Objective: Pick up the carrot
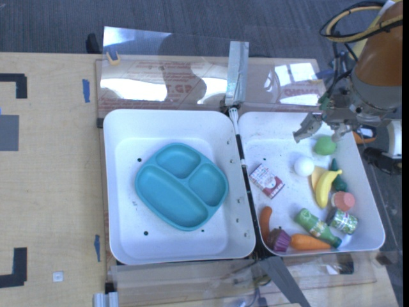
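Two white bins are sitting side by side on the bench. Gripper (pixel 324 128) is hovering with fingers spread, grasping nothing, over the right bin's (pixel 374 200) far edge. Carrot (pixel 310 242) is lying along that bin's near edge.

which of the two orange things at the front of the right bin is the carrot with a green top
The carrot is the one lying along the front wall, green top pointing right toward the can. The other, an orange sausage-like piece, stands to its left with no green.
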Controlling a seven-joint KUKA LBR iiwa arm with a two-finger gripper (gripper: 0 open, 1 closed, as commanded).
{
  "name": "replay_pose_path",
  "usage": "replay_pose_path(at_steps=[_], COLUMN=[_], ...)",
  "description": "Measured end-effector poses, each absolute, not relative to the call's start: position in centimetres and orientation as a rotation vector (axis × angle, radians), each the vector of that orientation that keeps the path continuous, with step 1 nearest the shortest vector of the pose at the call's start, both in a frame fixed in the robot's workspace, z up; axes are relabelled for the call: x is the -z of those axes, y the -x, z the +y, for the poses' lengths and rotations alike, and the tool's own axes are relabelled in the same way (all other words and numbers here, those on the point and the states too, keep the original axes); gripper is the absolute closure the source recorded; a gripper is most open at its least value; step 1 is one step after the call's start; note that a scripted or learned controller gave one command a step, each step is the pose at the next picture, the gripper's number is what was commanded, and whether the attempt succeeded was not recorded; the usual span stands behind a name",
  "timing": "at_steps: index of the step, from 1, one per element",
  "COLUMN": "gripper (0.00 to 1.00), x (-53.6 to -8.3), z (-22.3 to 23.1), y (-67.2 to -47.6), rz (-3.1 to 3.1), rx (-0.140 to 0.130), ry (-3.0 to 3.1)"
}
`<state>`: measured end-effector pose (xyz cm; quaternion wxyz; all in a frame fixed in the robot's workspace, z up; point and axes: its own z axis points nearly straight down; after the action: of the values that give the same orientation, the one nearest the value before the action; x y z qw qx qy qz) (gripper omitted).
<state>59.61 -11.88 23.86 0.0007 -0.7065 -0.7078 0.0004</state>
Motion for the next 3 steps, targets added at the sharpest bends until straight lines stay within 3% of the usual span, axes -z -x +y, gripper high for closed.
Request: replay_pose_path(at_steps=[1,2,3], gripper=[0.0,0.0,0.0], x=[-21.2,-23.1,-14.9], z=[-12.6,-13.6,-15.2], y=[-61.2,-54.4,-54.4], rz=[-2.092,-2.152,-2.29], rx=[-0.001,0.0,-0.005], ry=[2.344,2.288,2.141])
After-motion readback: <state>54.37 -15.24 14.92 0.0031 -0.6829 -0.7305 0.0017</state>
